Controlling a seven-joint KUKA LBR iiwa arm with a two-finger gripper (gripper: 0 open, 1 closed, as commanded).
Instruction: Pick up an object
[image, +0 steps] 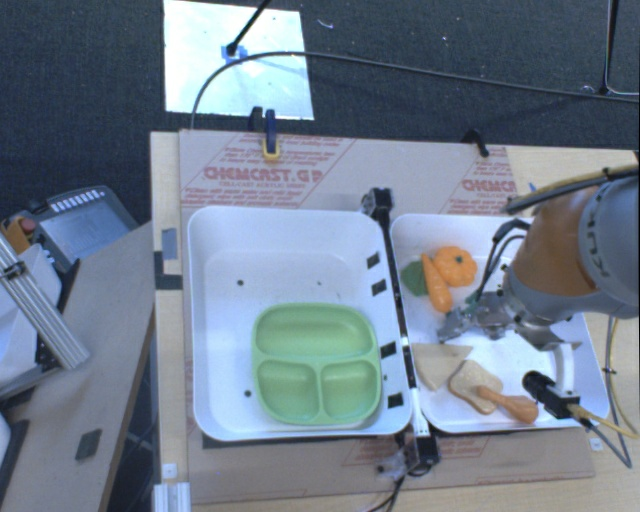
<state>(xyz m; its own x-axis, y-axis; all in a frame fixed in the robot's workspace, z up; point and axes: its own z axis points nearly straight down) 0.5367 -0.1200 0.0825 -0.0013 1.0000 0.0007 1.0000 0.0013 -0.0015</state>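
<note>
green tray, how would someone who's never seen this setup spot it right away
Start at the two white bins side by side and take the left bin. The green tray lies flat near that bin's front right corner, against the divider. It is pale green with three compartments, unlike the small orange and tan food pieces in the right bin.

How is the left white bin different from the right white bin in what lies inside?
The left bin carries one green divided tray; the right bin carries several small food items, such as an orange fruit and a carrot. The gripper is over the right bin, not the left bin. Both are shallow and white.
</note>
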